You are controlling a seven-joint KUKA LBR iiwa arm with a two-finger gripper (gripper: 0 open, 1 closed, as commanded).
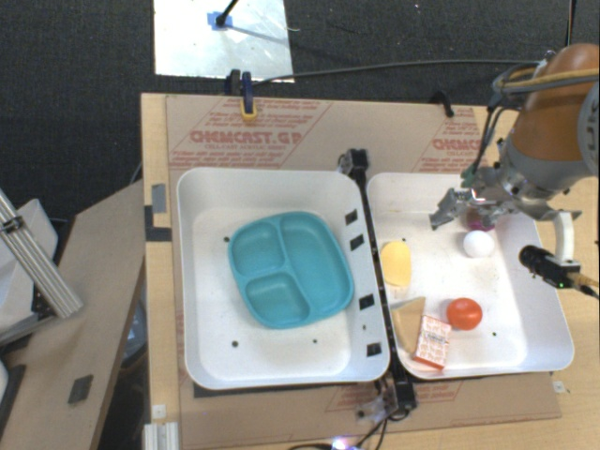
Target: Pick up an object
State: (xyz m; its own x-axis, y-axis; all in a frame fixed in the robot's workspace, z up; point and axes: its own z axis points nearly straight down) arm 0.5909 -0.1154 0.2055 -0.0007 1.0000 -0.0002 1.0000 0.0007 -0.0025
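White bins are set side by side on the surface (281, 125). A teal divided plate (289, 268) is seen in the left bin (202, 251). In the right bin (539, 340) a white ball (478, 244), red tomato (464, 313), yellow block (396, 262), tan wedge (406, 319) and red-white packet (433, 340) are spread. The gripper (473, 204) is placed low over the right bin's far side, just beside the white ball. Something purple (481, 219) is glimpsed right under it, mostly hidden. Whether the fingers are apart or together cannot be told; no object is clearly seen between them. The tomato and packet lie near the front edge, well apart from the gripper.
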